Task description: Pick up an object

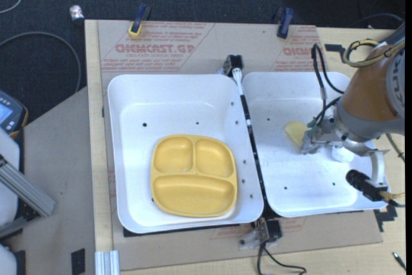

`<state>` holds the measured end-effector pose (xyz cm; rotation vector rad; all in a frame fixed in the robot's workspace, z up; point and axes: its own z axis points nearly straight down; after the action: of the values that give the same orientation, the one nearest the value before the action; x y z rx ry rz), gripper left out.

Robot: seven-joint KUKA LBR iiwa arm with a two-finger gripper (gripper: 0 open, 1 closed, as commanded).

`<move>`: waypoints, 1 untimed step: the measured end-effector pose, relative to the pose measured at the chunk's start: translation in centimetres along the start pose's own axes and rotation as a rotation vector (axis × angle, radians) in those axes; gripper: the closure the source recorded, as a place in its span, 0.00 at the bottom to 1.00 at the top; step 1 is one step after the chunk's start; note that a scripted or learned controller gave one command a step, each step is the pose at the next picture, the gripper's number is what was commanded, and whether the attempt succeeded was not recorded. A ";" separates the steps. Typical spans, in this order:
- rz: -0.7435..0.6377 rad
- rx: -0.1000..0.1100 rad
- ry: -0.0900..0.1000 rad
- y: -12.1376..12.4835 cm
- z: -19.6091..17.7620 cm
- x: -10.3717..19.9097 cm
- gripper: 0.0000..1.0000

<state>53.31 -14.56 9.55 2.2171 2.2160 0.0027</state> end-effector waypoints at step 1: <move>-0.011 -0.005 0.006 1.0 -9.5 8.3 1.00</move>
<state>54.23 -6.22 19.07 2.2058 2.2281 0.0148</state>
